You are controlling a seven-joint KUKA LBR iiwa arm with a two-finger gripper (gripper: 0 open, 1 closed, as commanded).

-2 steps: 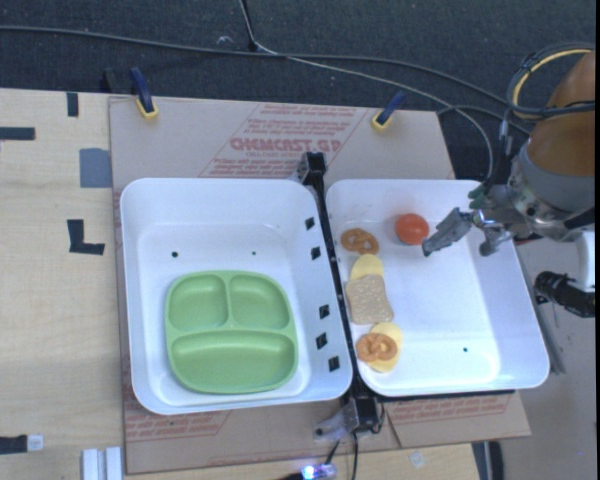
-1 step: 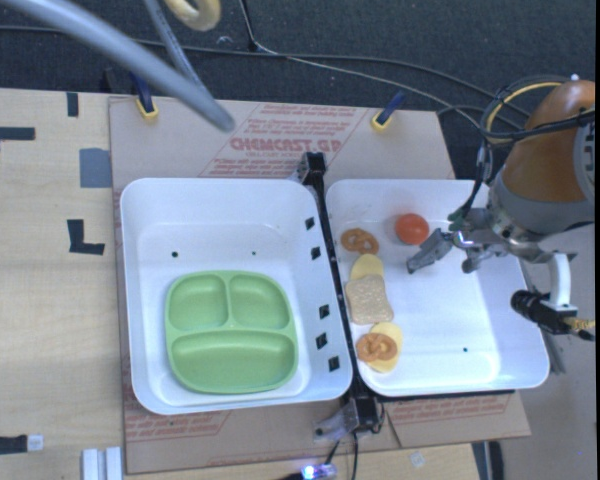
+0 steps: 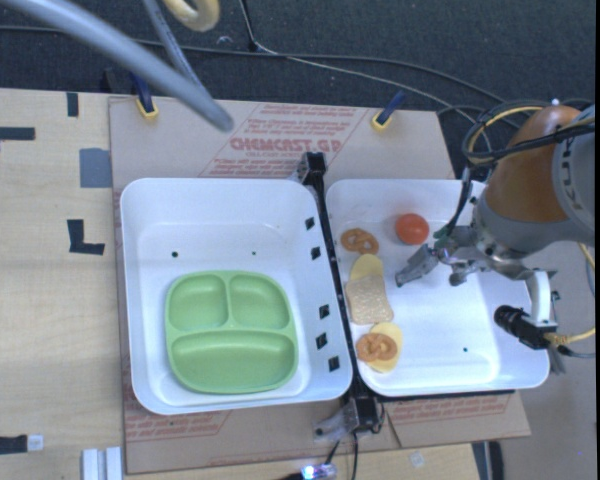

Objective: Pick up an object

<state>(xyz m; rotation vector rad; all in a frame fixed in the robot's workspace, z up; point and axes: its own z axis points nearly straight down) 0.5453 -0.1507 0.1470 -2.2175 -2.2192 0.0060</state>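
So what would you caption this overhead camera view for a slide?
Robot gripper poised open over the right bin near a tomato, pretzel and bread slice; green divided plate in the left bin.

A: Right bin (image 3: 480,368), where's the room?
B: Middle and near-right floor is bare. Left side is crowded: pretzel (image 3: 359,239), yellow piece (image 3: 366,266), cracker (image 3: 368,297), another pretzel (image 3: 377,346) on a yellow piece, all in a line near the divider (image 3: 325,268).
A: Far end?
B: Red ball (image 3: 412,228) sits there, gripper (image 3: 435,268) just beside it, arm (image 3: 530,193) covering the right wall.
A: Left bin (image 3: 140,268)?
B: Green tray (image 3: 230,330) takes the near half; far strip is open.
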